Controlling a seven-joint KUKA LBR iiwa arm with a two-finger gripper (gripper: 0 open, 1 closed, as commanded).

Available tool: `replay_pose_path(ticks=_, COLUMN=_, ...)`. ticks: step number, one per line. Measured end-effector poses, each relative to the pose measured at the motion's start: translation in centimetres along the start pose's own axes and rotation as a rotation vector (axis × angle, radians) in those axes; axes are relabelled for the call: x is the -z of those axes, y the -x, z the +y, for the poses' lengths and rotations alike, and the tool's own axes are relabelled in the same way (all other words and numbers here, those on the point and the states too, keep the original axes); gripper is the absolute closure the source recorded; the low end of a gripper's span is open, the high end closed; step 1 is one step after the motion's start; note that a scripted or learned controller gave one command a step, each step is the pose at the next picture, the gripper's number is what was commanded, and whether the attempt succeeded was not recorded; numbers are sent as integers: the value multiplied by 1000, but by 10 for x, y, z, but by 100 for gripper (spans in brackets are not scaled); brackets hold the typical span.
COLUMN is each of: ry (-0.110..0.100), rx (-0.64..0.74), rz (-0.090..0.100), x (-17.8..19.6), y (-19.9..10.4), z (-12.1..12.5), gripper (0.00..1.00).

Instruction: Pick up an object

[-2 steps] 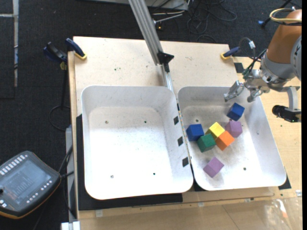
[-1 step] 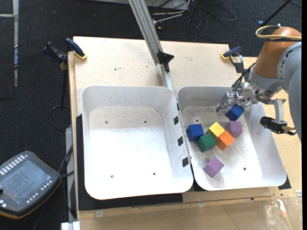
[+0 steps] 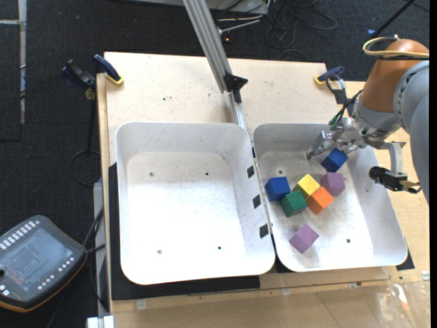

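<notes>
My gripper (image 3: 333, 150) hangs over the back of the right bin (image 3: 382, 244), its arm reaching in from the right. A small blue cube (image 3: 335, 160) sits between the fingers, and the gripper is shut on it. Just below it in the bin lies a cluster of cubes: another blue cube (image 3: 276, 188), a green cube (image 3: 294, 202), a yellow cube (image 3: 308, 184), an orange cube (image 3: 320, 199) and a purple cube (image 3: 334, 182). A second purple cube (image 3: 304, 238) lies alone nearer the front.
The left bin (image 3: 136, 183) stands beside the right one, their rims meeting at a divider (image 3: 256, 183). A slanted metal pole (image 3: 208, 36) rises at the back. Blue-and-yellow clamps (image 3: 109, 70) grip the bench corners. A teach pendant (image 3: 34, 262) lies at the lower left.
</notes>
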State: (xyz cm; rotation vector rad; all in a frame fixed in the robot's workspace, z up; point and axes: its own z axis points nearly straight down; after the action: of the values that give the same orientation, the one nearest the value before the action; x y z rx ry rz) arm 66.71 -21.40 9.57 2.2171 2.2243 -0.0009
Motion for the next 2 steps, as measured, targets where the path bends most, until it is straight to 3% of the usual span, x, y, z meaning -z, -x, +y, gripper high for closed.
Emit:
replay_pose_path(ticks=1, ry=3, rx=1, rz=-2, x=11, y=0, z=1, gripper=100)
replay_pose_path(ticks=2, ry=6, rx=-1, rz=-1, x=55, y=-1, z=1, gripper=100)
